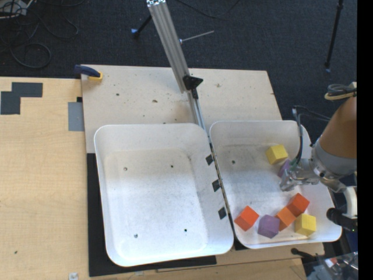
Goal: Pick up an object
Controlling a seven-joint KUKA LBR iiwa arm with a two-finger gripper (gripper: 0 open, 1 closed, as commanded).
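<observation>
Dark carpet, two white bins (157,156), tool (289,179) over right bin's blocks (277,154); grip state unclear

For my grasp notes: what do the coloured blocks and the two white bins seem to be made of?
The blocks, for example the yellow block and the purple block, look like painted wood or foam: matte, flat faces, no glare; I cannot tell which. The left bin and right bin look like thin moulded plastic: rounded rims, smooth white, scuffed and speckled floors.
</observation>
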